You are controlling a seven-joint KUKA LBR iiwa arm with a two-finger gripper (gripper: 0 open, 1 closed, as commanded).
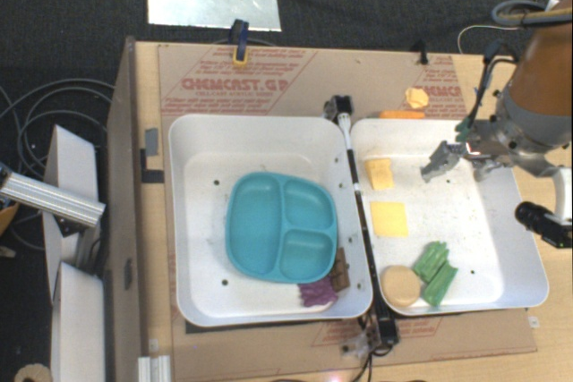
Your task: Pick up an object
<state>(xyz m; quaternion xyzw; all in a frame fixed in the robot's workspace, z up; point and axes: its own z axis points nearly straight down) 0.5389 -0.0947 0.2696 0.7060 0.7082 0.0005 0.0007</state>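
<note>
My gripper (441, 162) hovers over the upper middle of the right bin (528, 282), with the grey arm reaching in from the right. Nothing shows in its grasp. Just to its left lies a small yellow slab (380, 174), and a larger yellow square (389, 218) lies below that. At the bin's front sit a green piece (434, 271) and a tan round piece (401, 284), touching each other.
The left bin (192, 192) holds a teal divided plate (281, 226), with a purple item (315, 292) and a brown item (340, 273) at its lower right corner. Behind the right bin, on the cardboard, lie a yellow lump (416, 97) and an orange strip (401, 114).
</note>
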